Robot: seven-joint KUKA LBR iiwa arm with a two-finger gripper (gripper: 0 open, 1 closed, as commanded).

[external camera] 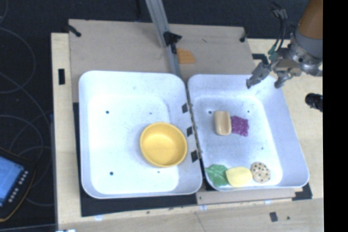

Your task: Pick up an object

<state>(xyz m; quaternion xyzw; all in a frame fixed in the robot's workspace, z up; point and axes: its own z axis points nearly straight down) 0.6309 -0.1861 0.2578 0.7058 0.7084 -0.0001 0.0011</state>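
Note:
My gripper (266, 81) hangs over the far right corner of the right bin (283, 138), fingers spread open and nothing between them. In the middle of that bin lies a tan bread-like piece (222, 123) touching a purple lump (240, 126). Along the bin's near edge sit a green leafy item (217, 173), a yellow lump (238, 176) and a round chocolate-chip cookie (260, 172). A yellow bowl (163, 144) rests upright in the left bin (109, 133), near its right side.
A slanted grey metal post (155, 8) rises behind the bins, with a small orange tag (185, 56) at its base. Dark clips (191, 130) join the bins at the middle seam. A tablet (10, 179) lies at the lower left, off the bench.

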